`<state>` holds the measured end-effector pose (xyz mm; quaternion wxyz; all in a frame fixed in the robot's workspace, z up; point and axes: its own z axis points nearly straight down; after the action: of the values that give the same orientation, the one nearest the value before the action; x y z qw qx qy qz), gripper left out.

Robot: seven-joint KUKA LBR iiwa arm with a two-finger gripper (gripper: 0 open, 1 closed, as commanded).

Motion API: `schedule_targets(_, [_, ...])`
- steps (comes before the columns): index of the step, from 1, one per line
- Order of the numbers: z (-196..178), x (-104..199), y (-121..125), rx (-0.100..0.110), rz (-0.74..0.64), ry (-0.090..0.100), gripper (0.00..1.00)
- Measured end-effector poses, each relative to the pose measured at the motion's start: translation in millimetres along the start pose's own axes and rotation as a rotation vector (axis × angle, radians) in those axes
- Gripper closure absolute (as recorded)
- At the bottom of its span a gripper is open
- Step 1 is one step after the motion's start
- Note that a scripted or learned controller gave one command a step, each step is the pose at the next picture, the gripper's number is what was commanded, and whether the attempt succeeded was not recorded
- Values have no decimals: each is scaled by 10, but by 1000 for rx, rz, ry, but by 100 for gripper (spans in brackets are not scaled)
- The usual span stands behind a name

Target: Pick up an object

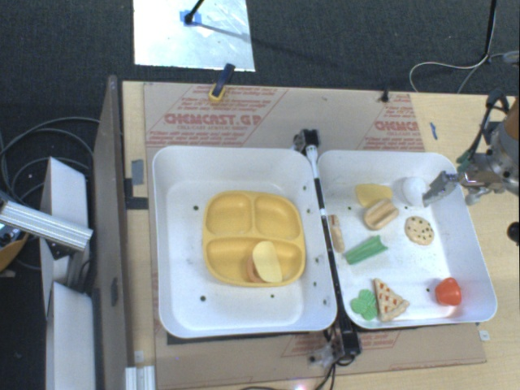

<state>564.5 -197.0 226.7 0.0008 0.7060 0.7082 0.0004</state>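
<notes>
right bin (479, 276): smooth white plastic, shallow, rounded corners; nine toy foods.
near row: round red tomato (448, 291), triangular pizza slice (389, 298), frilly green leaf (363, 303).
middle: green bean stick (366, 249), speckled round cookie (419, 230), hot dog (379, 214).
far: yellow wedge (372, 193), white ball (409, 189).
left bin (183, 177): one yellow sectioned tray (236, 218).
gripper (445, 184): beside white ball; fingers' spread, cannot tell.

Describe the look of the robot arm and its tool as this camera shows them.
At the frame's right edge, a small part of the arm is in view: grey metal with a patch of orange at the very edge. Its tool is grey and metallic, ending in a slim angled tip. Dark cables loop above the wrist.
</notes>
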Motion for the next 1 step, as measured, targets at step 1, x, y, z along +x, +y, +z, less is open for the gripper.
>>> schedule_targets(1, [991, 648, 669, -1, -9, 2, 0])
